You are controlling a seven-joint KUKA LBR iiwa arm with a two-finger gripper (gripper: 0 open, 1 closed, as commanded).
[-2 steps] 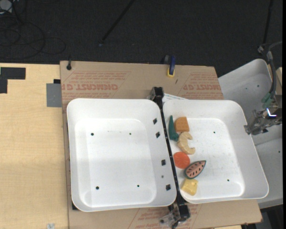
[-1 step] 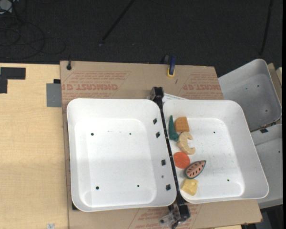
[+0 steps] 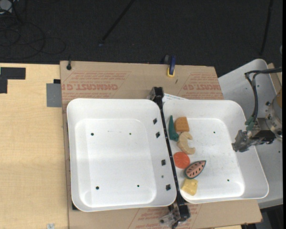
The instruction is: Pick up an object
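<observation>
At right bin's (image 3: pixel 250 128) far right rim we see gripper (image 3: pixel 240 143) poised, nothing visibly between its tips; how wide it stands, we cannot tell. We judge approach step: next move calls for reach leftward. Candidates crowd divider: orange block (image 3: pixel 182 124), teal piece (image 3: pixel 173 128), cream curl (image 3: pixel 186 143), red disc (image 3: pixel 181 160), brown seeded slice (image 3: pixel 195 168), yellow chunk (image 3: pixel 190 187). Left bin (image 3: pixel 78 128) holds no items we can spot.

Light wooden bench (image 3: pixel 24 147) carries a brown printed cardboard sheet (image 3: pixel 133 82); on the sheet, two shallow white plastic bins (image 3: pixel 114 108) side by side, touching.
</observation>
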